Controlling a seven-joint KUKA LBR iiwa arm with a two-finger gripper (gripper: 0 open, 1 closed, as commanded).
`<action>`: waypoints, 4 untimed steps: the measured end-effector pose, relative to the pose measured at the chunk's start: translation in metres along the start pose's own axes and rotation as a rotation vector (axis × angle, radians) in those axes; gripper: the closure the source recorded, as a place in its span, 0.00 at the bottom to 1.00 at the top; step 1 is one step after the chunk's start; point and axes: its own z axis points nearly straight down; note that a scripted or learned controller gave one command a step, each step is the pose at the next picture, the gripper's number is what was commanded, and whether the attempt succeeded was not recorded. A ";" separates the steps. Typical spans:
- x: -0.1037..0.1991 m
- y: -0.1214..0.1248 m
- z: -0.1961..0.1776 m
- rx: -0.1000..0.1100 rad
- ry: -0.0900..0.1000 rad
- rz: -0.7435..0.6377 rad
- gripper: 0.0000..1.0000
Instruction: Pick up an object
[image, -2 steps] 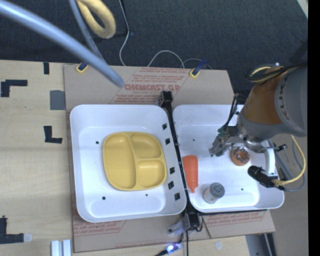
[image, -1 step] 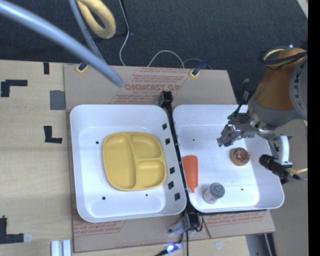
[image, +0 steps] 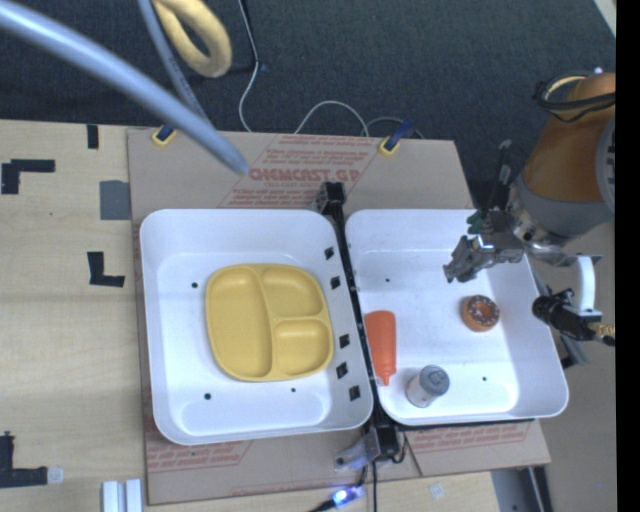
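Brown doughnut (image: 480, 313) sits just below our pincer (image: 468, 262); its state we cannot tell. Descend centred, then clench.

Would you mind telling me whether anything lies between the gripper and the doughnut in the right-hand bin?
Nothing visible does. The gripper hangs over the right bin, just up and left of the doughnut, with bare white floor between them. The orange carrot and grey cap lie off to the left.

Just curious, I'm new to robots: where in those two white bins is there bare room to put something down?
Left bin: only a strip around the yellow plate. Right bin: bare middle floor between carrot and donut. Crowded by the grey cap and claw.
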 end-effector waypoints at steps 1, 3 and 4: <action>0.047 0.020 -0.004 0.003 0.001 -0.004 1.00; 0.147 0.056 -0.001 0.003 0.001 -0.003 1.00; 0.202 0.076 0.007 0.003 0.000 -0.004 1.00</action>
